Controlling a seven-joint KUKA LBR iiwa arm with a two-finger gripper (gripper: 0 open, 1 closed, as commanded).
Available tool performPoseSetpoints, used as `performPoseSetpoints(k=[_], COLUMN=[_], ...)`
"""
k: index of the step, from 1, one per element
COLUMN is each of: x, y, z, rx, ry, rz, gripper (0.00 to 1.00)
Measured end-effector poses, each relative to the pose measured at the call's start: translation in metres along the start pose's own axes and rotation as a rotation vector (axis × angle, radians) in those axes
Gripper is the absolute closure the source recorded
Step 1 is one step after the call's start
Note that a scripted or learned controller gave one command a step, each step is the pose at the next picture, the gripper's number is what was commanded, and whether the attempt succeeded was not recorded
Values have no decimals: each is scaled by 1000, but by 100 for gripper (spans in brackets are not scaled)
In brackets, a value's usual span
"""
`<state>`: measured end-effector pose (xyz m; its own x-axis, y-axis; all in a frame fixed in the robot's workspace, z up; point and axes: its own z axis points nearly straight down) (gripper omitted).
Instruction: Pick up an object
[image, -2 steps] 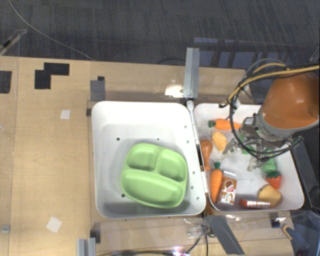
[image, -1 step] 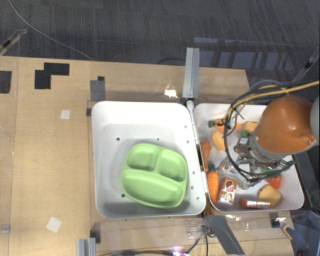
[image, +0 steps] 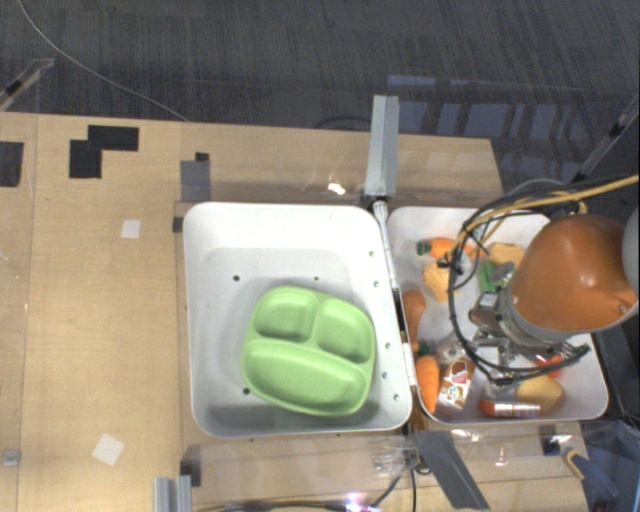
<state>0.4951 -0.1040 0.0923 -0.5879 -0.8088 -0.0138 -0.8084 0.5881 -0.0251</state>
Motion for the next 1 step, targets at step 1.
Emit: performPoseSetpoints(k=[1], x=[-6], y=[-2], z=[-12], rx=[7], ry=[-9], rz=[-8], gripper=[100])
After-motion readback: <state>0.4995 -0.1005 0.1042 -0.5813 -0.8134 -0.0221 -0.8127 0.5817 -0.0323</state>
